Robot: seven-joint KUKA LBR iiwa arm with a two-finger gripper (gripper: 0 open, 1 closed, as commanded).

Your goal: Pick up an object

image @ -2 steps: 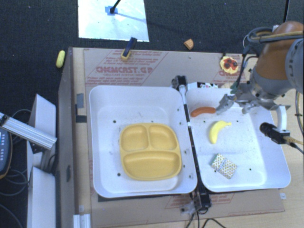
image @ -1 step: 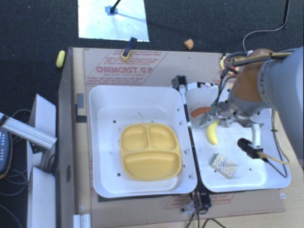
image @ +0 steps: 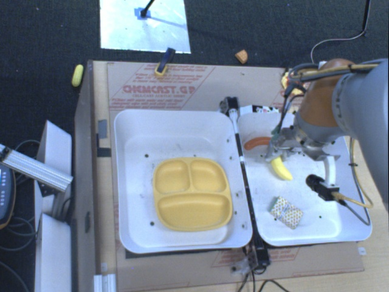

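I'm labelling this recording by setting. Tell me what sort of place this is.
Probably a robotics lab pick-and-place bench. Two shallow white bins, left bin and right bin, sit on a board over dark carpet, holding toy items like a yellow plate and banana, with a robot arm reaching in.

Illumination bright, even, overhead. Two shallow white plastic bins (image: 182, 123) near overexposure, with mild glare. Soft, short shadows. Dark carpeted floor (image: 42, 35) at 10 o'clock underexposed. Overall softness, grainy detail; slight blur on grey arm (image: 358, 102).
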